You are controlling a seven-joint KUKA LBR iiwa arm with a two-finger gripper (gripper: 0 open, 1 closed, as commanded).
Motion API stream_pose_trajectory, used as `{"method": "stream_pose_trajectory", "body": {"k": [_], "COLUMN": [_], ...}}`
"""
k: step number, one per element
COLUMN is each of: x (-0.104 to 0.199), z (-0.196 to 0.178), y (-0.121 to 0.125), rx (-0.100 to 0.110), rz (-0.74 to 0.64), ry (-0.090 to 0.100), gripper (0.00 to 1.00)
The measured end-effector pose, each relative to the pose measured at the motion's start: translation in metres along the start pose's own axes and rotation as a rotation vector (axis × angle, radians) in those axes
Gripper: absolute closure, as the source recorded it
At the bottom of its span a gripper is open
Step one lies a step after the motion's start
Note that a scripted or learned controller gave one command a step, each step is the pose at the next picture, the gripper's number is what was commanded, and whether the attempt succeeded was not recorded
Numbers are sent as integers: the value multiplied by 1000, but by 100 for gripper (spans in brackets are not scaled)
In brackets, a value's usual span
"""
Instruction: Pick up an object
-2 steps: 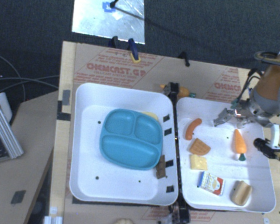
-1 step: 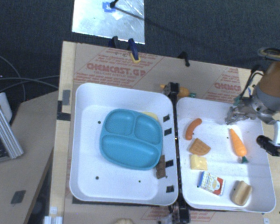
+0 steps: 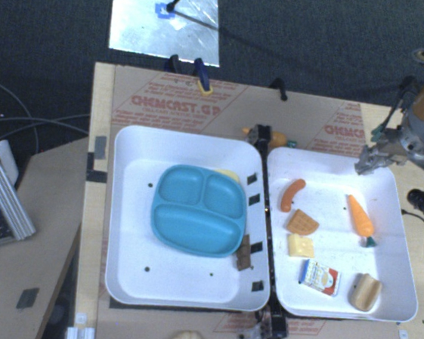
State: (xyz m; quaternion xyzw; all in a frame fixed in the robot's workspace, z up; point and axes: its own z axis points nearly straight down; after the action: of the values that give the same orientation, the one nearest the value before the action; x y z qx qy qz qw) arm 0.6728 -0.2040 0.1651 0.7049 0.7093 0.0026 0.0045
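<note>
My gripper [image 3: 368, 161] hangs over the far right corner of the right bin [image 3: 401, 247], with nothing visible between its fingers. In that bin lie a carrot [image 3: 360, 217], a sausage [image 3: 292, 194], a brown cracker [image 3: 303, 223], a pale yellow cheese piece [image 3: 301, 246], a small printed packet [image 3: 318, 277] and a tan bread piece [image 3: 365, 291]. The carrot is the closest, a little below the gripper.
The left bin [image 3: 128, 269] holds a blue divided plate [image 3: 198, 209], with a yellow item peeking behind it. A small brown object [image 3: 244, 256] lies by the bins' divider. Clamps sit on the bench's far edge; a cable runs at the right.
</note>
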Motion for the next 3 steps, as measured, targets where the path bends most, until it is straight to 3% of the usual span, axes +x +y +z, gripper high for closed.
{"method": "stream_pose_trajectory", "body": {"k": [1, 3], "x": [0, 121], "z": [-56, -48], "y": [3, -2], "rx": [0, 7], "rz": [0, -4], "ry": [0, 5], "gripper": [100, 100]}}
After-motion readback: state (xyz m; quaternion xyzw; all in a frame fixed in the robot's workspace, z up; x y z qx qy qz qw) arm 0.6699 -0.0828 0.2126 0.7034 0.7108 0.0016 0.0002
